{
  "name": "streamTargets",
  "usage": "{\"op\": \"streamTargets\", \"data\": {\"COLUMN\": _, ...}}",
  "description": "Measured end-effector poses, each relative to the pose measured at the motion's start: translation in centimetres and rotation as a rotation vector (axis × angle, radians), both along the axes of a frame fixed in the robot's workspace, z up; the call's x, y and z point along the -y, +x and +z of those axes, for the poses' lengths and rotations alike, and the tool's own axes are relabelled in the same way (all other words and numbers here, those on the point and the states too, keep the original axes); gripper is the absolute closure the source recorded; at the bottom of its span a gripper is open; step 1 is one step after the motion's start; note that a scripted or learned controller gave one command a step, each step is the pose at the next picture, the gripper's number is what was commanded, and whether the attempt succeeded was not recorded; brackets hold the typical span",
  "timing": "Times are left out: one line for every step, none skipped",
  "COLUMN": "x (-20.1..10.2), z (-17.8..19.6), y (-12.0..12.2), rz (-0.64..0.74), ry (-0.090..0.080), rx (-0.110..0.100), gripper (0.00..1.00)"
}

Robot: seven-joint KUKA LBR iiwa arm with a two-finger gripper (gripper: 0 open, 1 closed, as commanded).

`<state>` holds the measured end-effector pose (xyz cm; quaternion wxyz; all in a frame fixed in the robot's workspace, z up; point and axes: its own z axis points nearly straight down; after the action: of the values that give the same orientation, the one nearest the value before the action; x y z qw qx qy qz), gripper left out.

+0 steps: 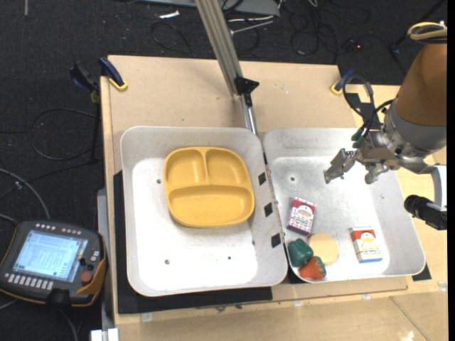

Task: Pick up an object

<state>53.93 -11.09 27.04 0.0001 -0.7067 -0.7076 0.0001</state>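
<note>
My gripper (355,170) hangs open over the back of the right bin (398,261), its two fingers spread with nothing between them. Below it in that bin lie a small red and white box (301,215), a second red and white box (366,244), a pale round disc (324,246), and a green and red toy vegetable (306,258) at the front left corner. The boxes lie apart from the gripper, nearer the front.
A yellow divided plate (209,186) sits in the left bin (142,261). A metal pole (222,38) slants across the back of the bench. A teach pendant (50,258) lies on the floor at the left.
</note>
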Motion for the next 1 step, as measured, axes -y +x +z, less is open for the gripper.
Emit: {"op": "streamTargets", "data": {"x": 0.01, "z": 0.01, "y": 0.0, "rz": -0.001, "ry": 0.0, "rx": 0.0, "gripper": 0.0}}
